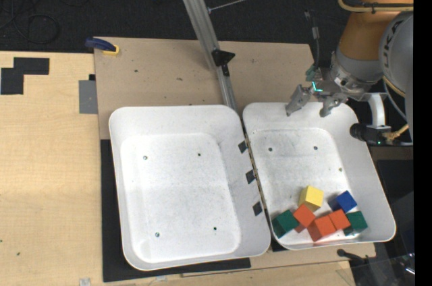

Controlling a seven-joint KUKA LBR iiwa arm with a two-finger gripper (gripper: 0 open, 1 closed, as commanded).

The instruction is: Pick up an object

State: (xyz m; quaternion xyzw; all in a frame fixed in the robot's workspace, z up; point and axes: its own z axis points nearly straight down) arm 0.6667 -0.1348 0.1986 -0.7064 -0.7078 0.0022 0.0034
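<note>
Several small blocks lie clustered in the near corner of the right bin (pixel 351 143): a yellow block (pixel 312 197), a blue block (pixel 346 201), an orange block (pixel 305 215), a larger orange block (pixel 327 224), a green block (pixel 285 222) and another green block (pixel 356 222). My gripper (pixel 313 104) hangs open above the far edge of the right bin, its two fingers spread apart with nothing between them. It is well away from the blocks, toward the back of the bin.
The left bin (pixel 135 123) sits beside the right one, joined by black clips (pixel 248 175). A slanted metal rail (pixel 202 21) rises behind the bins. A blue and yellow clamp (pixel 102 45) lies at the bench's far left.
</note>
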